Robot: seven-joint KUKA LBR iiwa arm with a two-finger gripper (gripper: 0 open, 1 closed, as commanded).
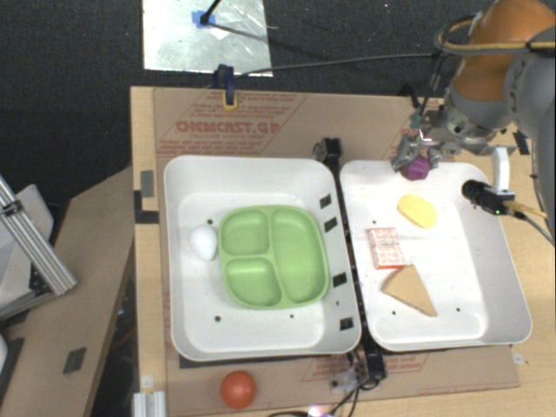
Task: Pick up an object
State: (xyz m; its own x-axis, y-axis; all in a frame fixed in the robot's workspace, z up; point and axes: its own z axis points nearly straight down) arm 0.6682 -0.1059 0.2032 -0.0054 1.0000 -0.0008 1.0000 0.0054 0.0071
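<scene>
Listing what we see across the two white bins on the counter, with the risks we attach to each item.

Item 1: end effector (415,156), at the far edge of the right bin (512,320), near that bin's far left corner. We see a small purple object (418,168) sitting between its fingertips, so we record it as closed on that piece; whether the piece is lifted clear of the bin floor or resting on it we cannot tell.

Item 2: yellow oval piece (417,210), just in front of the purple object, towards the middle of the right bin.

Item 3: small red and white box (386,248), near the left wall of the right bin.

Item 4: tan wedge (411,292), near the front left of the right bin.

Item 5: green divided tray (272,256), centre of the left bin (182,189), with a white egg-shaped piece (203,242) touching its left rim.

Item 6: orange ball (238,389), on the counter beyond the front edge of the left bin.

Risk notes, in our judgement: the purple object is small and appears to be held only at the fingertips, so it may slip out on the lift. The grasp is close to the bin's far wall, so a sideways move may knock the object or the fingers against the rim. A dropped piece may roll onto the yellow oval piece.
</scene>
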